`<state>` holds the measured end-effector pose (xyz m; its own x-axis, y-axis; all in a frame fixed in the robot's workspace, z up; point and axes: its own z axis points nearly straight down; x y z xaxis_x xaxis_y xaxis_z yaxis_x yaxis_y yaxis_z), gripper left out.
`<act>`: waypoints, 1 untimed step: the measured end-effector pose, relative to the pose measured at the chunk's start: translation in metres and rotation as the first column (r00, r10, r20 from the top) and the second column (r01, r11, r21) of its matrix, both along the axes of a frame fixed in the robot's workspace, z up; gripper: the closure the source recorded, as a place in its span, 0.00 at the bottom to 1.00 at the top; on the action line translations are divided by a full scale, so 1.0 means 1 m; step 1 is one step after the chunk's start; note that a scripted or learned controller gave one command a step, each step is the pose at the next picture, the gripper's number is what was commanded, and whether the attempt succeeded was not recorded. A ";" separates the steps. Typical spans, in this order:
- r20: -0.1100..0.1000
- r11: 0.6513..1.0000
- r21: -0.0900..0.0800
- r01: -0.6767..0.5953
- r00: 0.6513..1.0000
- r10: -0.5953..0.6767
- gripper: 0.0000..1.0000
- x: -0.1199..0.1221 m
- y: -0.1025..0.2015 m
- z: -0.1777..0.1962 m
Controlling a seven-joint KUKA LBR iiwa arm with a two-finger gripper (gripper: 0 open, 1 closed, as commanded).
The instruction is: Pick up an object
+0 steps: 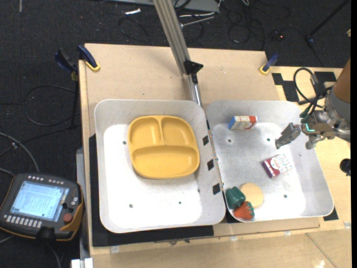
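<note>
In the right bin (295, 202) lie a small white, red and blue carton (243, 121) at the back, a maroon and white packet (278, 164) in the middle, and a green, red and tan toy cluster (244, 198) at the front left corner. My gripper (299, 136) hangs over the bin's right rear part, its two fingers spread apart with nothing between them. One finger (288, 134) points down-left, just above and right of the maroon packet.
The left bin (111, 149) holds a yellow divided plate (164, 146). A metal pole (174, 29) slants down to the seam between the bins. A teach pendant (39, 204) lies on the floor at the left. Cables trail across the bench's right side.
</note>
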<state>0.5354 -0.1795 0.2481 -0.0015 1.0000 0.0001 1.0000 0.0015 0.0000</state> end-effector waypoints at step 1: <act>-0.005 1.000 0.001 0.001 1.000 -0.001 0.00 0.000 0.008 -0.047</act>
